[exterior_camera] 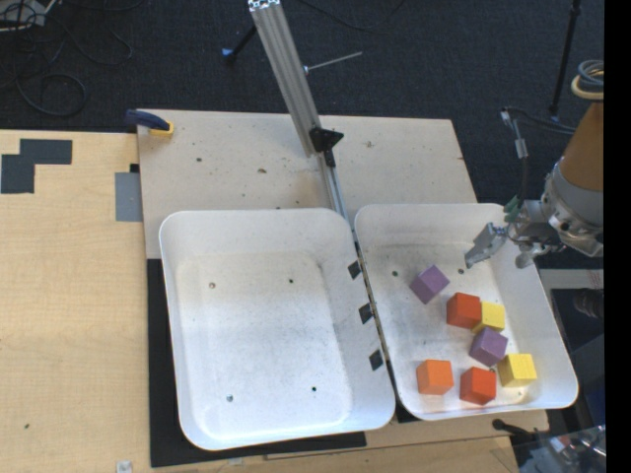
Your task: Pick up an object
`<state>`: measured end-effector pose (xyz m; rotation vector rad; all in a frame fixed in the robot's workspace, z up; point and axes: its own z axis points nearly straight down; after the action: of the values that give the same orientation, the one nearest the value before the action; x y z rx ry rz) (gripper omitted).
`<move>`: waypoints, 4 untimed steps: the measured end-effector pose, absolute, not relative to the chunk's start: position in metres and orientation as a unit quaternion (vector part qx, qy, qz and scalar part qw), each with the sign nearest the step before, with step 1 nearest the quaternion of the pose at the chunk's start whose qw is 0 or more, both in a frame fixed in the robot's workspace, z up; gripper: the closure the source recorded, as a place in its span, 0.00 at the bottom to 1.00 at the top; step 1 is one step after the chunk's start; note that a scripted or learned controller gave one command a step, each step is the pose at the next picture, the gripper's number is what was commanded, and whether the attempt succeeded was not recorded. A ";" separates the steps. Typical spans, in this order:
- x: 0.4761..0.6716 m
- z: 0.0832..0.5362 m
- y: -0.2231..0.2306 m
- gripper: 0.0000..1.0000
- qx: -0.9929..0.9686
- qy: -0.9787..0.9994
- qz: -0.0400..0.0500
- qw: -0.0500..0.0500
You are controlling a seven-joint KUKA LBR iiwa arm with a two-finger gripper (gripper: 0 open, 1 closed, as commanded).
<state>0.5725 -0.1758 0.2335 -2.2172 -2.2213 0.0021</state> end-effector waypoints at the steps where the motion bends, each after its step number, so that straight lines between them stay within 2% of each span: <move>1: 0.572 0.234 -0.176 0.00 -0.707 -0.707 0.001 0.001; 2: 0.571 0.173 -0.167 0.00 -0.707 -0.707 0.002 0.004; 4: 0.576 0.092 -0.161 0.00 -0.708 -0.706 -0.001 0.000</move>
<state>0.5756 -0.1611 0.0922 -2.2256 -2.2183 -0.0028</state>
